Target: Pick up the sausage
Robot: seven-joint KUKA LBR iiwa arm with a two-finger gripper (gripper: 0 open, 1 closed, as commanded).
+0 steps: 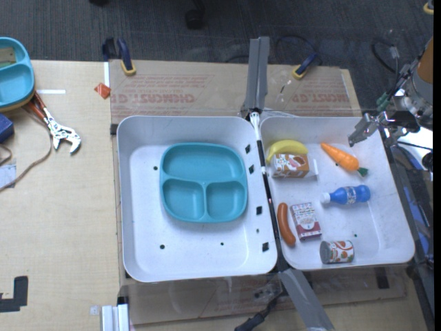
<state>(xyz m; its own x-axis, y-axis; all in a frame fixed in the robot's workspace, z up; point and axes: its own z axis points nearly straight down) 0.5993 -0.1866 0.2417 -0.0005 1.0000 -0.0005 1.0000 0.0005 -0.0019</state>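
Nearest the camera in the right bin (403,250) sits a small can (337,252) at roughly 6 o'clock, and just up-left of it lies the sausage (286,224), a reddish-orange link stretched lengthwise along the bin's left wall at about 8 o'clock. Likely a light toy piece, smooth and rounded, so probably slippery and prone to rolling; stiff or slightly squashy, hard to say from here. Best hold looks like across its narrow middle, jaws closing on the short axis, though the wall on one side and the small red box (305,221) just beside it at its 3 o'clock leave little finger room. Outward: a blue bottle (348,196) near bin centre, a banana (286,147) with a printed packet (291,165) touching it at 11 o'clock, a carrot (341,157) at 1 o'clock. Left bin (138,198) carries a teal divided plate (204,182). Gripper (365,126) hovers over the right bin's top-right corner, about 2 o'clock, well apart from the sausage; nothing visible between its tips and it touches no object. Open or closed cannot be told at this size.
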